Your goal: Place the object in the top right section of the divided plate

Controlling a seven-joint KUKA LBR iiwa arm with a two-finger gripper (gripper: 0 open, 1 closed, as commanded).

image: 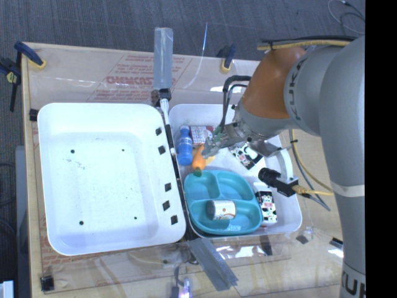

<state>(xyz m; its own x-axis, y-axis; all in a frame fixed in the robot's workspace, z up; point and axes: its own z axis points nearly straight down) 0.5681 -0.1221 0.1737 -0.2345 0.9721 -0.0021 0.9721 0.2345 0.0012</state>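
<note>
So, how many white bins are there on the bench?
2. The left bin stands on the bench's left side. The right bin sits beside it, holding the teal divided plate, with the arm over it. No others seem hidden.

The divided plate (239, 185) is teal, the bottle (184, 145) blue. An orange object (198, 161) lies between them. Both bins (99, 172) are white.

A robotics lab: clamped bench (93, 73), two white bins (99, 179), grey carpet (93, 11), loose cables (347, 8).
</note>
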